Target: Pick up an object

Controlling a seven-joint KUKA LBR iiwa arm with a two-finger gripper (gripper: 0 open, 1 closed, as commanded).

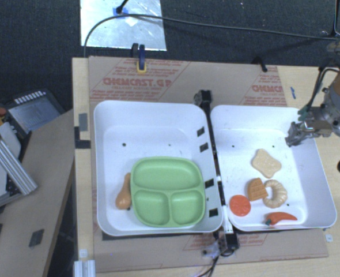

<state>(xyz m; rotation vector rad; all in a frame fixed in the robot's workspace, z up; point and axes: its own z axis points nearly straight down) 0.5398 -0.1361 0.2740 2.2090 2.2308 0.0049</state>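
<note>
A robotics lab: taped white bins (153, 117) on a cardboard-covered bench (176, 77), loose cables (227, 27).

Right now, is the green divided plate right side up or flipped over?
Right side up: the green divided plate shows its three hollow compartments facing the camera, lying flat in the left bin.

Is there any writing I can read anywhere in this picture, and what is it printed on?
"CHEMCAST GP": red print on the brown sheet under the bins, clearest above the left bin.
Same red print repeats near the right bin and along the front edge: too cut off or blurred to read.
</note>
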